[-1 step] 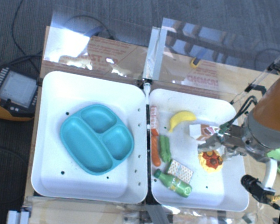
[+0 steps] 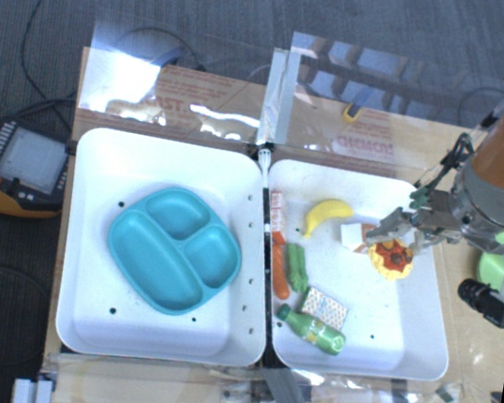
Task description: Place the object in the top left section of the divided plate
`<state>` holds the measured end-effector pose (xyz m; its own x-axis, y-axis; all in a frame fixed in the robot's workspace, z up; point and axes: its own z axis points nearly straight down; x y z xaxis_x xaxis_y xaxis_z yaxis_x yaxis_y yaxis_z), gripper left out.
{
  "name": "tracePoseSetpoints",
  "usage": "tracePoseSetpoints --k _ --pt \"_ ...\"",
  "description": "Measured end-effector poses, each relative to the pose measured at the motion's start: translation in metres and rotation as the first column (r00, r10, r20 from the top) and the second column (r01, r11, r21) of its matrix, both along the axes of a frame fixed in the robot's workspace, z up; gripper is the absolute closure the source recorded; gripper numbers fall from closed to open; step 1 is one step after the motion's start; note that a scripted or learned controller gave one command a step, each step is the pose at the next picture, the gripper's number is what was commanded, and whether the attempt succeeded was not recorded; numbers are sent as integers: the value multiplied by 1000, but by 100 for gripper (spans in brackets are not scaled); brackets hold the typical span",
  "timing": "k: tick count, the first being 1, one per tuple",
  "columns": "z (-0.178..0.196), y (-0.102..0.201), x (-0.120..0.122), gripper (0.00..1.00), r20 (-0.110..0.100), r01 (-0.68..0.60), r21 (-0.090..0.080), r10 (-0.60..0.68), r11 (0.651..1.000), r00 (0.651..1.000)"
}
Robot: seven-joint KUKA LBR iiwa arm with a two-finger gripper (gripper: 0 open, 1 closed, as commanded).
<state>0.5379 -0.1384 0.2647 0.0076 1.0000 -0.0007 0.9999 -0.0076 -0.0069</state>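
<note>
The blue divided plate (image 2: 175,248) lies in the left bin (image 2: 83,311), with nothing in its three sections. In the right bin (image 2: 419,346) my gripper (image 2: 396,239) hangs open at the upper right, directly over a yellow and red toy food piece (image 2: 392,259). Its fingers stand either side of the piece's top edge, and nothing is held between them. A small white piece (image 2: 353,235) lies just left of the gripper. A yellow banana (image 2: 326,214) sits further left.
The right bin also holds an orange carrot (image 2: 278,268), a green pickle (image 2: 298,267), a green bottle (image 2: 311,330) and a dotted cracker (image 2: 325,306). The wall between the bins (image 2: 261,264) separates the gripper from the plate. A green and white device (image 2: 497,268) stands outside at the right.
</note>
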Motion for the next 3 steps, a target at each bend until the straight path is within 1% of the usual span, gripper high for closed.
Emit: tracePoseSetpoints --k 1,2,3 --pt "-83 57 -55 100 -4 -18 2 18 1000 1000" --pt "-85 127 -55 100 -3 -66 1 66 998 998" --pt "-85 199 -55 100 -3 -206 1 206 979 979"
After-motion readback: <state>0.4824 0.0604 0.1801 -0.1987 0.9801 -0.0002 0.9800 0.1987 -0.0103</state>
